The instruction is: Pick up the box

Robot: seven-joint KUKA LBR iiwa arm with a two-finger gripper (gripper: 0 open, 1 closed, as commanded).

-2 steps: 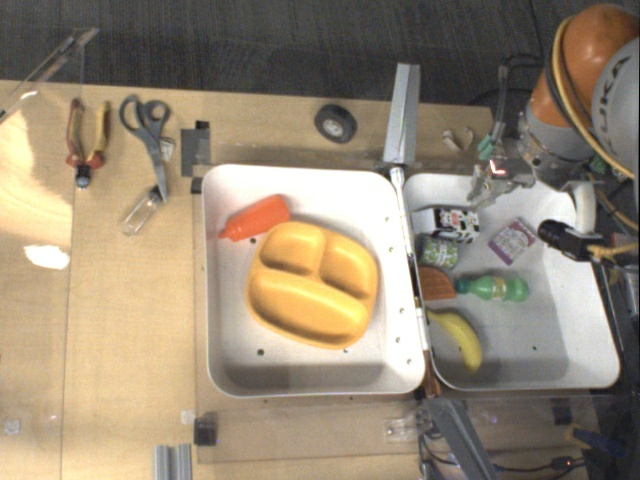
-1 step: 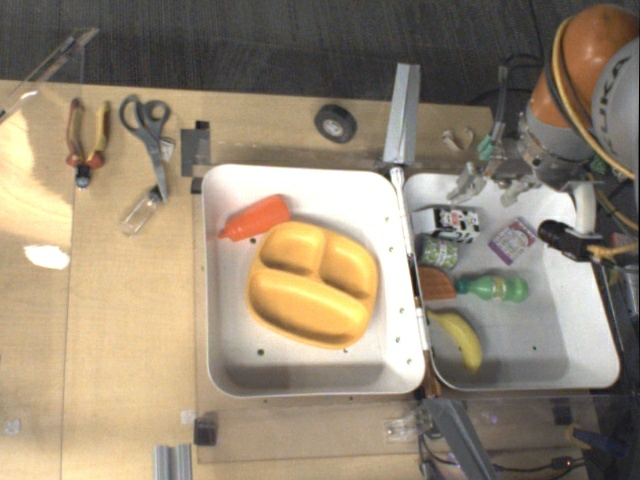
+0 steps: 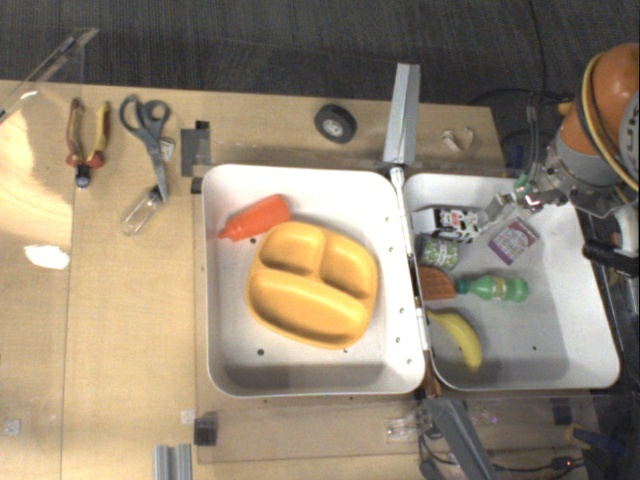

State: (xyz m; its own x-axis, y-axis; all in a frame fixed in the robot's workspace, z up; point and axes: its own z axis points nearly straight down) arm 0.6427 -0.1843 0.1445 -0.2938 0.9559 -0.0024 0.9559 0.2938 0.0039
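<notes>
A small black-and-white box (image 3: 453,222) lies on its side near the back left corner of the right bin (image 3: 590,358). The arm comes in from the upper right, and its gripper (image 3: 508,204) hangs over the back of that bin, just right of the box and a little apart from it. I see nothing between its tips.
A purple packet (image 3: 513,240) lies just below the gripper. Close to the box sit a green can (image 3: 439,253), a brown piece (image 3: 435,284), a green bottle (image 3: 493,288) and a banana (image 3: 461,338). The left bin (image 3: 225,358) holds a yellow divided dish (image 3: 312,283) and an orange carrot (image 3: 254,218).
</notes>
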